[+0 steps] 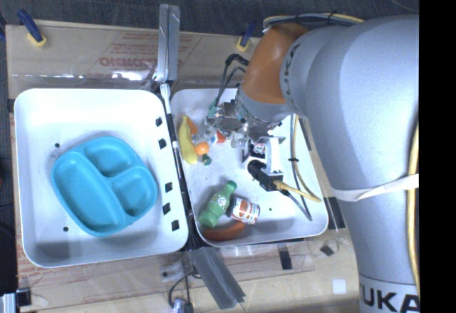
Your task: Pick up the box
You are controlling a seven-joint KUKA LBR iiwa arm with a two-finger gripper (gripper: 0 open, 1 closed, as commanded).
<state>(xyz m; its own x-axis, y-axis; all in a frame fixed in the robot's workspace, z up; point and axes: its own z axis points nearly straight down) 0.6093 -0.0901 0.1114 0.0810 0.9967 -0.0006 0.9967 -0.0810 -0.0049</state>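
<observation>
Reaching in from the right, grey arm (pixel 356 112) covers the right white bin (pixel 313 215). Blue three-compartment plastic plate (pixel 103 183) lies in the left white bin (pixel 43 108). Green bottle (pixel 216 206) touches red can (pixel 244 211), lower centre. Yellow banana (pixel 187 142) sits by the divider. Gripper (pixel 239 133) mid-frame, its state unreadable; box not identifiable.

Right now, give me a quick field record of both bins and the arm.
left bin: blue divided plate
right bin: banana, green bottle, small can, reddish sausage-like item at the near wall
box: cannot make one out
arm: over the right bin's far half
gripper: low, near the banana; grasp unclear
</observation>
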